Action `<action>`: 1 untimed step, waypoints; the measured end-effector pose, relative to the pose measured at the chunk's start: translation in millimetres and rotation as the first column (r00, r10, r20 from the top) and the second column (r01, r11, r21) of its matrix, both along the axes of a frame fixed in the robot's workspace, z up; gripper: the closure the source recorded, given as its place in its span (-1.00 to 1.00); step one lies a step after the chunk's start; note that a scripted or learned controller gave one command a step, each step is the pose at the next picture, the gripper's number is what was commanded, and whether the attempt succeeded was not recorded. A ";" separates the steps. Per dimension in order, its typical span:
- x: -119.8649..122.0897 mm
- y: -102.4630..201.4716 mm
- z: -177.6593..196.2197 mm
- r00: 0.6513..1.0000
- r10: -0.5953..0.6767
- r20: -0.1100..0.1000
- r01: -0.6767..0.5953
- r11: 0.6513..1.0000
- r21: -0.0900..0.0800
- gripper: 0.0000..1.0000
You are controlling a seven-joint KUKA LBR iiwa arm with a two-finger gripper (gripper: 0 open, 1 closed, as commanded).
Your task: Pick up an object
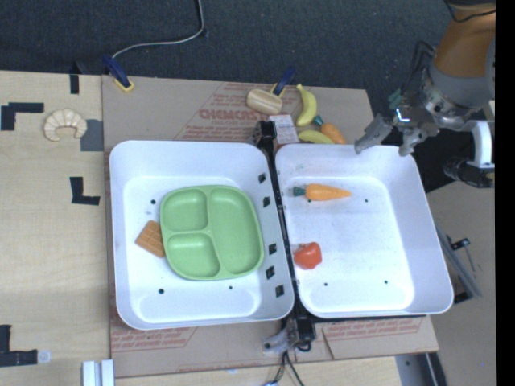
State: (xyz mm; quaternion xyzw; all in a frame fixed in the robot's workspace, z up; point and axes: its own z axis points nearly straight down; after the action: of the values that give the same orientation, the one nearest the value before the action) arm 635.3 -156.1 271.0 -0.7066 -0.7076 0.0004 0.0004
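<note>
Lying near the right bin's (418, 207) far edge, I see an orange, green-stemmed carrot (324, 192); gripper (388, 137) spread open, holding nothing.

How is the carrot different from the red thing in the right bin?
The carrot is orange, long and tapered, lying sideways near the bin's far side; the red thing is round, shorter, and sits nearer the left wall. Both lie loose in the right bin, away from the tool.

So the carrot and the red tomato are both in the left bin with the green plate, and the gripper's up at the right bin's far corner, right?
Not quite: the camera view shows the carrot and red tomato in the right bin. The green plate is in the left bin, and the gripper is at the right bin's far corner.
</note>
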 end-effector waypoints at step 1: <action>5.6 40.4 -138.2 1.000 0.000 -0.004 0.000 1.000 0.001 -1.00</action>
State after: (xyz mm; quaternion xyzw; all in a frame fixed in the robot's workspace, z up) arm 640.9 -115.7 132.7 -0.7067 -0.7075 0.0014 0.0021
